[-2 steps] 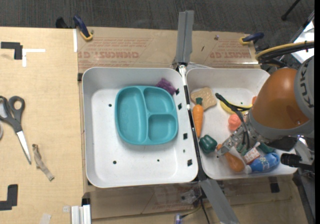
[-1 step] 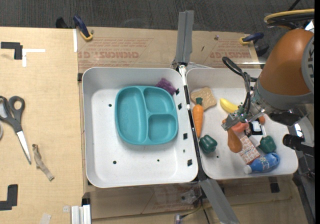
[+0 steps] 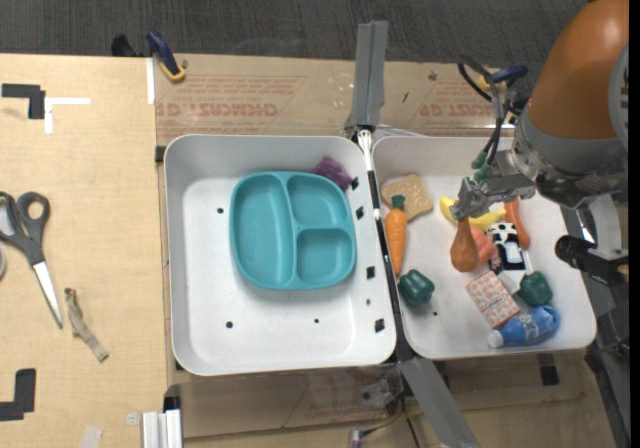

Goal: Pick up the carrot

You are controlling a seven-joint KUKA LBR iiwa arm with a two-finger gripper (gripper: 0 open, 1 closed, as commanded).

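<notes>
The carrot (image 3: 396, 238), orange with a green top, lies lengthwise in the right bin (image 3: 440, 334), close against that bin's left wall. My gripper (image 3: 470, 203) hangs over the middle of the same bin, to the right of the carrot and well apart from it. It is just above a brown pear-shaped toy (image 3: 463, 248). The carrot lies free with nothing touching it from above.
A toast slice (image 3: 408, 193) sits just behind the carrot and a green pepper (image 3: 416, 287) just in front. Several toys crowd the bin's right half, among them a blue bottle (image 3: 526, 327) and a patterned box (image 3: 491, 298). The left bin (image 3: 200, 336) holds a teal divided plate (image 3: 295, 231).
</notes>
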